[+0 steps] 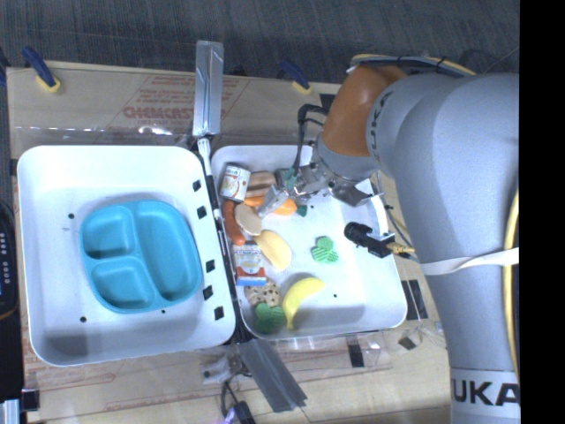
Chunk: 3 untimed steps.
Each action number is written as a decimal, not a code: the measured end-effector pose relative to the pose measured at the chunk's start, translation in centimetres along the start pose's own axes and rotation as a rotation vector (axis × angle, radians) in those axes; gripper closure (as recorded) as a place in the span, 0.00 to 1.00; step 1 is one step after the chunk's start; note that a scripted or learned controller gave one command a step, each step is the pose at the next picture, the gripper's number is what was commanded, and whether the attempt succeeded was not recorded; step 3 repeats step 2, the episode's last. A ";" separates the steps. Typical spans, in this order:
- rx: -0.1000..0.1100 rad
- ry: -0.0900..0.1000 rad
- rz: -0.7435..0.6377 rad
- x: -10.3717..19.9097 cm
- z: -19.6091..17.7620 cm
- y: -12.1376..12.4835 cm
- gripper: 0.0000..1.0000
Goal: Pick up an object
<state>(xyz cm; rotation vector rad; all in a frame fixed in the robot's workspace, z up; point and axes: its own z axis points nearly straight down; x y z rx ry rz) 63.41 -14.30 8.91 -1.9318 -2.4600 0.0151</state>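
Plainly, with the grey two-finger gripper [296, 186] low at the far edge of the right white bin [375, 303], its jaws' state untellable, crowding among the orange carrot-like toy [275, 206], small tin [234, 183] and pale egg-shaped piece [274, 248] risks a glancing miss.

Even overhead light, fairly bright. White bins [53, 237] slightly washed out, soft shadows along inner walls. Low-res and mildly soft overall; small items in the right bin smeary.

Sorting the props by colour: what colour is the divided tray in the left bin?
Light blue, seen clearly in the camera view: the divided tray.
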 end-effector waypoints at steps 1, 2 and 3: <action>0.005 0.001 -0.006 0.1 -0.9 -0.1 1.00; -0.024 -0.005 0.068 5.6 -10.8 2.7 1.00; -0.024 -0.005 0.068 5.6 -10.8 2.7 1.00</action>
